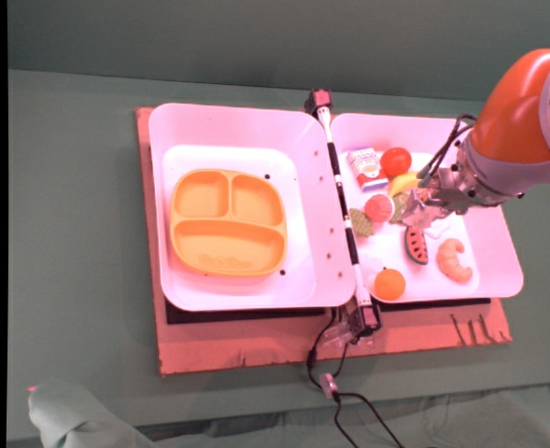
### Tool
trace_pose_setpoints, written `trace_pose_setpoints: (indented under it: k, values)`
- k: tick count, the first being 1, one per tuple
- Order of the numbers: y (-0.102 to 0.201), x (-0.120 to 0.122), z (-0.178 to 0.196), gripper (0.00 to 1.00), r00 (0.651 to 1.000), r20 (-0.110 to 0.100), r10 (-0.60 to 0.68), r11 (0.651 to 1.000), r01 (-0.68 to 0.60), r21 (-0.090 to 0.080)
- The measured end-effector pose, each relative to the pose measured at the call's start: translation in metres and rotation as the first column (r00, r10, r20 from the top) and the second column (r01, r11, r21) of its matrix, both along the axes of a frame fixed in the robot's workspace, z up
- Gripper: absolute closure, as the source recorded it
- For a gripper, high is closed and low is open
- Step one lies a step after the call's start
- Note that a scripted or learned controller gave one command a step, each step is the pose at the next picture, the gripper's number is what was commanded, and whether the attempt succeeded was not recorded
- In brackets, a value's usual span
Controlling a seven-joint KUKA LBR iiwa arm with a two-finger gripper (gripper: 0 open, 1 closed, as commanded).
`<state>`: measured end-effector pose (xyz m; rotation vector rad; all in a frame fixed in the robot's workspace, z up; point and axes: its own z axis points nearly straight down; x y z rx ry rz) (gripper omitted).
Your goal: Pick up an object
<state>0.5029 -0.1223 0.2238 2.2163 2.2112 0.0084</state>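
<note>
Jaw state cannot be determined: the gripper (pixel 424 208) is seen from above over the right bin (pixel 499 273), and its tip merges with the cluster of toy food beneath it. The grey arm (pixel 527 124), with a glossy orange band above the wrist, enters from the right and angles down toward the middle of that bin. Both bins are shallow, white, smooth-walled trays with rounded corners, set side by side on a reddish-brown board (pixel 256 348). The left bin (pixel 242 124) holds an orange divided plate (pixel 228 222), matte plastic, rounded-square in outline, with two small upper compartments and one wide lower compartment. The right bin holds the candidate objects, all small moulded toy foods: a white carton with a red printed face (pixel 366 167), lying flat with its long axis running from upper left to lower right; a round red tomato (pixel 396 161) just beside it; a yellow rounded piece (pixel 403 184) close to the gripper; a pink-red round fruit (pixel 378 207); a watermelon slice (pixel 416 245), a dark wedge with red face, long axis near vertical in the view; a tan croissant (pixel 456 259), crescent-shaped, long axis running top to bottom; and an orange sphere (pixel 389 283) near the front wall. A black-and-white rod (pixel 342 208) lies along the seam between the bins.
</note>
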Motion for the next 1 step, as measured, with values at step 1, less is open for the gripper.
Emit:
trace_pose_setpoints:
  k: [1]
  values:
    - [-0.0006, 0.0056, 0.0647, 1.0, 1.0, 0.0, 0.0, 1.0, 0.0, 0.0]
